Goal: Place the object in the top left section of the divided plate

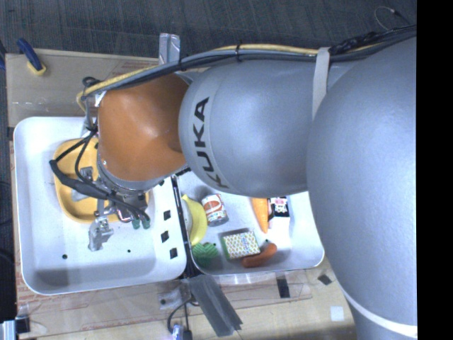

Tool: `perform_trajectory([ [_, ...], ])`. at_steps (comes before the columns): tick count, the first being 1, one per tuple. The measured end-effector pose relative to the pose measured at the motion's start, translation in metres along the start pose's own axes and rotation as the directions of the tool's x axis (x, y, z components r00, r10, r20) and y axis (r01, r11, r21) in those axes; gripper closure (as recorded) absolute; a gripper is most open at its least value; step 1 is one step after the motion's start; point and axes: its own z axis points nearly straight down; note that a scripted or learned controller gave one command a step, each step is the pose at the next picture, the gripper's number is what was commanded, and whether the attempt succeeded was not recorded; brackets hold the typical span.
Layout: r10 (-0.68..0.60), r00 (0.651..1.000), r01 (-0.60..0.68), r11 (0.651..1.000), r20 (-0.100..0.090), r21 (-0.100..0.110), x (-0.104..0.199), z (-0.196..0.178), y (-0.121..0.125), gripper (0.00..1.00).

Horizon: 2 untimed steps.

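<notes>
The yellow divided plate (pixel 69 179) lies in the left white bin (pixel 42 261), and the arm's orange band and wrist cover most of it. My gripper (pixel 98 235) hangs just below the plate's near edge, over the bin's bare floor. I cannot make out any object held by it. The plate's sections are hidden under the arm.
The right bin (pixel 311 257) holds a banana (pixel 197 219), a small red and white can (pixel 214 210), a green item (pixel 205 252), a checkered packet (pixel 241 244), a carrot (pixel 260 214), a white bottle (pixel 280 214) and a red item (pixel 257 258). The arm's grey body covers the right side.
</notes>
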Motion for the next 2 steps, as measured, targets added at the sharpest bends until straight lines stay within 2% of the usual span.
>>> perform_trajectory([
  [1,-0.027,1.000,0.027,1.000,0.006,0.001,-0.046,-0.126,-0.032,0.00],
  [2,-0.030,1.000,0.030,1.000,0.008,0.002,-0.047,-0.136,-0.031,1.00],
])
